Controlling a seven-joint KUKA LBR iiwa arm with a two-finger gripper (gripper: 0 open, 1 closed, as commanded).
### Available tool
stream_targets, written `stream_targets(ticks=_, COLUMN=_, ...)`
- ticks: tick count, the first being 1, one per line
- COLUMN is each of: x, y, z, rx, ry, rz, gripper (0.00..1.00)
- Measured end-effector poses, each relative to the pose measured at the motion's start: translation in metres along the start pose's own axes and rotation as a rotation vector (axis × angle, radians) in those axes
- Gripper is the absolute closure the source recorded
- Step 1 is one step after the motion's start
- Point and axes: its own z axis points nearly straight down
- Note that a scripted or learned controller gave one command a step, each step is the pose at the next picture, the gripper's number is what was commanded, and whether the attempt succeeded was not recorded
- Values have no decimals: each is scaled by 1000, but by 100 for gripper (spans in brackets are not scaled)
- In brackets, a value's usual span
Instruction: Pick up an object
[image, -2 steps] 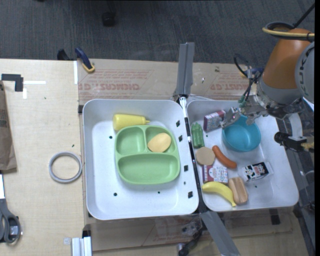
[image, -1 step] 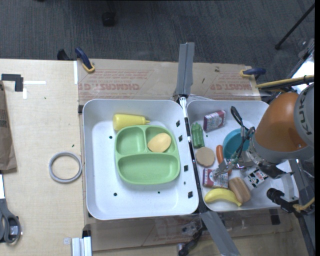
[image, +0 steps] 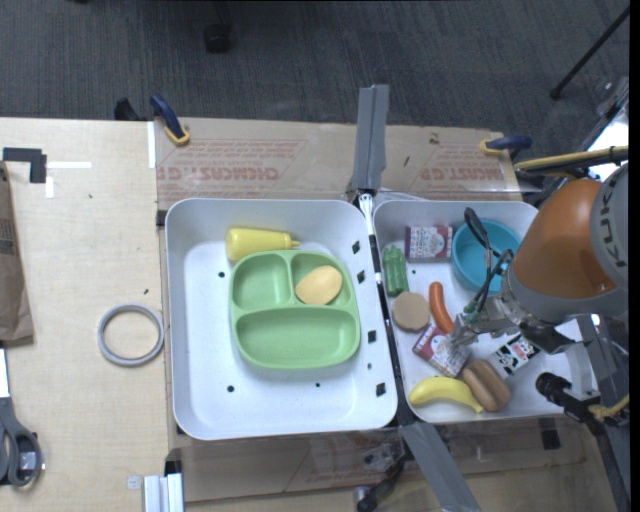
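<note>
Gripper (image: 462, 335) hangs low in right bin (image: 560, 405), right over small red packet (image: 432, 347); hot dog (image: 486, 383) lies just below-right. Finger gap: can't tell.

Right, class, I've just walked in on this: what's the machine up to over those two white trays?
A grey and orange robot arm reaches in from the right. Its gripper is low over the right bin, above a small red packet, near a banana, a hot dog and a blue bowl. Nothing looks lifted yet. The left bin holds a green divided plate.
</note>
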Motion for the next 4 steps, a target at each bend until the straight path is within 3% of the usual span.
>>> stream_targets(ticks=1, x=0, y=0, z=0, rx=0, ry=0, rz=-1, gripper=0)
stream_targets(ticks=2, x=-16, y=55, z=8, rx=-2, ry=-5, rz=-28, gripper=0)
stream_targets(ticks=3, x=-9, y=129, z=13, rx=5, ry=-3, rz=-86, gripper=0)
stream_targets(ticks=4, x=2, y=90, z=13, rx=8, ry=-1, rz=-75, gripper=0)
